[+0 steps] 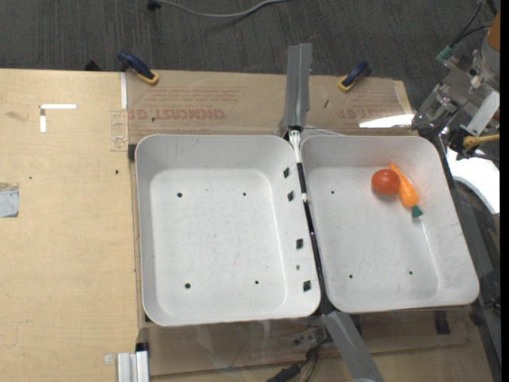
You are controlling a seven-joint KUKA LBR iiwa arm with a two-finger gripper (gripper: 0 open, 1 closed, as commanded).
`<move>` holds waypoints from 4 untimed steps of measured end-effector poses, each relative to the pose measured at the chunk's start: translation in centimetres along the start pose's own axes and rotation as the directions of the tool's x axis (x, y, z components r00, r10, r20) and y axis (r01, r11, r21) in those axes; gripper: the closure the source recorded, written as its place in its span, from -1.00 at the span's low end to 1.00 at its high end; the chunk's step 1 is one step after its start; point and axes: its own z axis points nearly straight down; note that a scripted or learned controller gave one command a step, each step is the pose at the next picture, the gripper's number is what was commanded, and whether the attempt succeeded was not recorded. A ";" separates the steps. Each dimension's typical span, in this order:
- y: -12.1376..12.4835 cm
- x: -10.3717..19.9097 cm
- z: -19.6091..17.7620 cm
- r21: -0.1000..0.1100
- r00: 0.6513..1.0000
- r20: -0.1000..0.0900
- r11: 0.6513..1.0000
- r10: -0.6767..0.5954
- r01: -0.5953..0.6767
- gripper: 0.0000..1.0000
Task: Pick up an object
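Observation:
A round red-orange tomato-like object [386, 181] lies in the right bin [382, 269], toward its far right part. An orange carrot-shaped object [406, 189] with a green tip lies against the tomato's right side, angled toward the near right. My gripper [449, 126] hangs at the view's upper right, over the far right corner of the right bin, above and to the right of both objects and apart from them.
The left bin [159, 213] sits beside the right one, with a row of black clips [301, 213] along their shared rim. Clamps [139, 68] [354, 76] hold brown cardboard behind the bins. A wooden benchtop [64, 229] extends to the left.

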 end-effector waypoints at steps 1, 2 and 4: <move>2.8 -4.0 12.6 0.003 1.000 0.000 1.000 -0.013 0.013 -1.00; 4.8 -4.0 23.1 0.004 0.998 -0.017 0.998 -0.064 0.064 -1.00; 5.3 -2.1 9.4 -0.003 0.984 -0.002 0.984 -0.177 0.177 1.00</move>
